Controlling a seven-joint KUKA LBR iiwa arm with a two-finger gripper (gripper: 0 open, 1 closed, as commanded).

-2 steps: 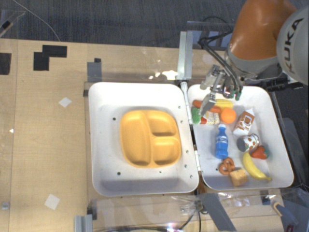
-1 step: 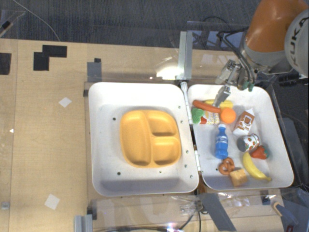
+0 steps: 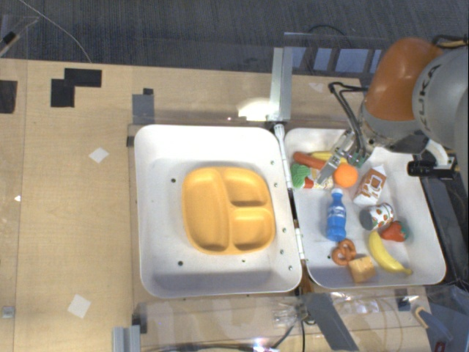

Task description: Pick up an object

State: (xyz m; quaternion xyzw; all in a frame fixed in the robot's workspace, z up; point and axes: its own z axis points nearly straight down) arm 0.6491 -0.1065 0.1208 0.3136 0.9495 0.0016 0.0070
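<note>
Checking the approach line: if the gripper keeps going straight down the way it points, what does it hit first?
Most likely the orange ball: the gripper sits just above it, pointing down-left into the right bin. The carrot lies close beside; depth is hard to judge from this slant.

A yellow divided tray [image 3: 226, 208] lies in the left bin [image 3: 157, 270].

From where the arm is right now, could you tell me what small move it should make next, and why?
Probably a short descent onto the orange ball. The claw hangs low in the right bin, right at the ball's upper edge, and I see nothing between its fingers. The ball is hemmed in by the small carton and the blue bottle, so coming straight down seems safest.
</note>
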